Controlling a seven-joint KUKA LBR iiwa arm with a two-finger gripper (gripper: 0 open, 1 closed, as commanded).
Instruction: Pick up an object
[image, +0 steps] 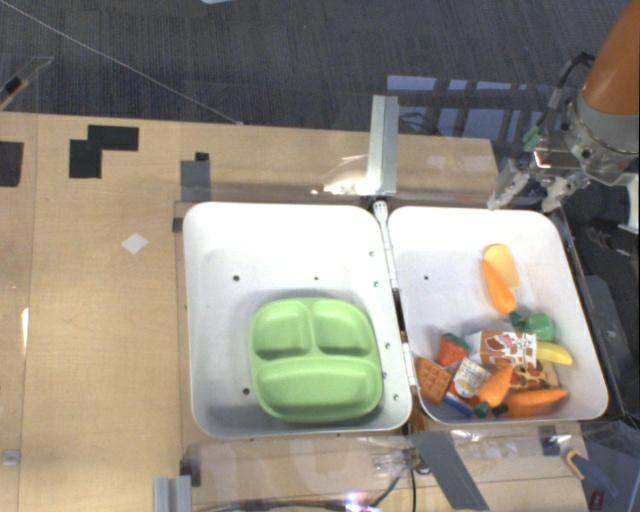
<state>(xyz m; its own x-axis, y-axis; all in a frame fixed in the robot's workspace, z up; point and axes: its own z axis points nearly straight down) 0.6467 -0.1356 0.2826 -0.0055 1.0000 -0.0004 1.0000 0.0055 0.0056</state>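
Nearest, along the front wall of the right bin (580, 300), a heap of toy food is lying packed together: a long orange carrot (535, 400) at the front edge, a waffle-patterned piece (433, 378) leaning near the bin's left wall, a small printed carton (506, 348) sitting in the middle of the heap, and a yellow banana (552, 353) touching the carton's right side. A green piece (537, 325) is resting just behind the banana, and a red piece (452, 350) is showing to the left of the carton. Farther back in the same bin, apart from the heap, an orange oblong toy (499, 277) is lying on the white floor by itself.

Beside it, the left bin (215, 300) is holding a green divided plate (316, 359), sitting flat toward the front, right of the bin's middle. Both bins are sitting on the pale wooden bench (90, 330), touching along their shared wall.

Farthest back, the gripper (530, 185) is hanging over the right bin's rear rim, well apart from the toys. Its fingers (505, 188) are looking spread and released, with nothing between them. Above it, the arm's orange band (612, 75) is entering at the top right.
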